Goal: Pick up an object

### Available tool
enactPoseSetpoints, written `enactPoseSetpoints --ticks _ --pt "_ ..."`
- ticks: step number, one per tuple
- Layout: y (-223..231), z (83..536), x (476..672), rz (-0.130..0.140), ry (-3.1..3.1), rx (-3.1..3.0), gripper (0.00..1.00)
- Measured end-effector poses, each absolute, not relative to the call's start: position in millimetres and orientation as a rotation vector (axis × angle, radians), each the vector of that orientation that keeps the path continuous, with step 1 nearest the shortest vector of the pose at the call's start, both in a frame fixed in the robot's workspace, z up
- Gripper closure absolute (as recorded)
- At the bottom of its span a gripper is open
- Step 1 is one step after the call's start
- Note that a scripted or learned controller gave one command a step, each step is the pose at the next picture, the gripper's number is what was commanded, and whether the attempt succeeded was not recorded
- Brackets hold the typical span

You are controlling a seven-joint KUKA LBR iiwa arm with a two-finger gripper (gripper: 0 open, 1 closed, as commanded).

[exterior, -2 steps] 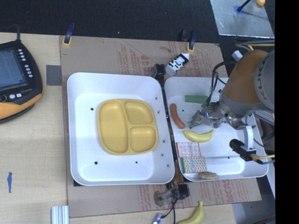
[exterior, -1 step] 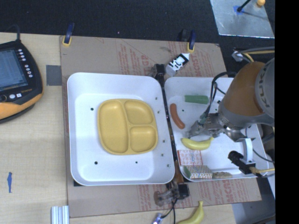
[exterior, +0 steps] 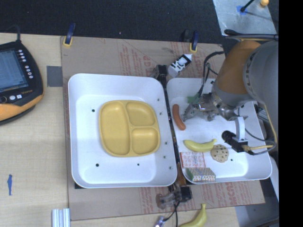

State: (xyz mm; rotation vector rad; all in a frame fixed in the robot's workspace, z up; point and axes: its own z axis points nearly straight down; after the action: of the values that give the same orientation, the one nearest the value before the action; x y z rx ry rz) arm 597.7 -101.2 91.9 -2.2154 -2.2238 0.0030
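On the left, a yellow divided tray [exterior: 129, 127] sits alone in the left bin [exterior: 80, 91]. In the right bin [exterior: 255, 174], near its left wall, lies a hot dog [exterior: 178, 117], my likeliest pick: its long axis runs far to near, the near end tipped slightly right. I judge it light, smooth and a bit slippery, best pinched across its middle. Right of it my gripper [exterior: 193, 109] hangs low, just beside the hot dog; whether it is spread or closed I cannot tell, and I see nothing in it. Nearer lie a banana [exterior: 199, 145] pointing left-right, a cookie [exterior: 219, 153] and a flat card [exterior: 193, 160].
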Motion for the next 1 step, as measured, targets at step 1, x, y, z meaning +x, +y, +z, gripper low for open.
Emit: enactPoseSetpoints --ticks 1 --pt "-103.6 109.0 656.4 0.002 -2.224 -2.217 0.0"
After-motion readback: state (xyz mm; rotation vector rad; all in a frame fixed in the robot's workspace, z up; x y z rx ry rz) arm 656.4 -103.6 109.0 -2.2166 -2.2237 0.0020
